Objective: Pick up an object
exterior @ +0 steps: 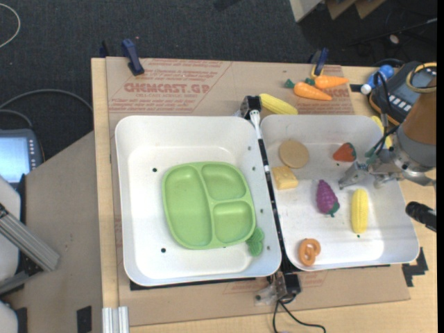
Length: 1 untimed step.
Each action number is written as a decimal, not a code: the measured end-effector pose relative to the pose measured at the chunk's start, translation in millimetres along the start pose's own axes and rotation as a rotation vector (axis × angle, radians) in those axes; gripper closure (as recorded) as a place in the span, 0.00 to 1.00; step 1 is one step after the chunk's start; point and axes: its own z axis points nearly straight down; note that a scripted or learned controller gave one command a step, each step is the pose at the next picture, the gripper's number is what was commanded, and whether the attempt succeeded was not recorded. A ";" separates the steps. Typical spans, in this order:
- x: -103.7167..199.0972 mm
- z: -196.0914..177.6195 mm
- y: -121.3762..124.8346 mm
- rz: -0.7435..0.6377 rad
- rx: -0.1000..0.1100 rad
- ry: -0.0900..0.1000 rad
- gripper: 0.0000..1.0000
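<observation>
The right bin [388, 252] holds a tan round cookie [294, 154], a cheese wedge [284, 179], a red toy fruit [344, 152], a purple eggplant [327, 197], a yellow corn cob [359, 211] and an orange pretzel [309, 250]. My gripper [368, 177] hangs low over this bin, just above the corn's top end and right of the red fruit. It looks open, with nothing between its fingers. The arm's wrist hides the bin's far right side.
In the left bin [139, 144] lies a green divided plate [208, 203] with a small green toy [256, 241] at its lower right corner. Behind the bins lie two carrots [312, 90] and a yellow cob [277, 104]. Blue clamps [132, 55] hold the board.
</observation>
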 end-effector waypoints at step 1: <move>4.2 20.0 81.7 -0.007 -0.015 0.002 0.00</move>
